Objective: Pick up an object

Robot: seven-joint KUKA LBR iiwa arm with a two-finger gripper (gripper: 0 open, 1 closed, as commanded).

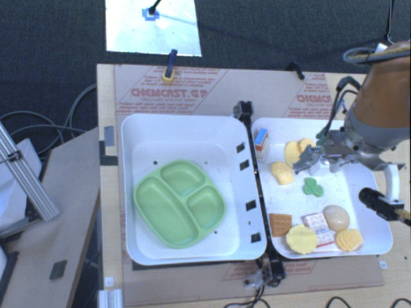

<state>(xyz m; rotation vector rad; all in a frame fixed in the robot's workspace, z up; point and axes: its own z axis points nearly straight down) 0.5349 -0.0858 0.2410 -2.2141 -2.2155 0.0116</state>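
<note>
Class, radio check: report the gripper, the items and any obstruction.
Gripper low over right bin, fingers unclear. Yellow piece beside it, green piece below. Nothing seen held.

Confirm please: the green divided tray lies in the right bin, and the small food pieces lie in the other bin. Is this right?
Not quite. The camera view shows the green divided tray in the left bin; the small food pieces lie in the right bin.

One fixed camera up above the bench, looking down at a slant, both white bins in frame.
</note>
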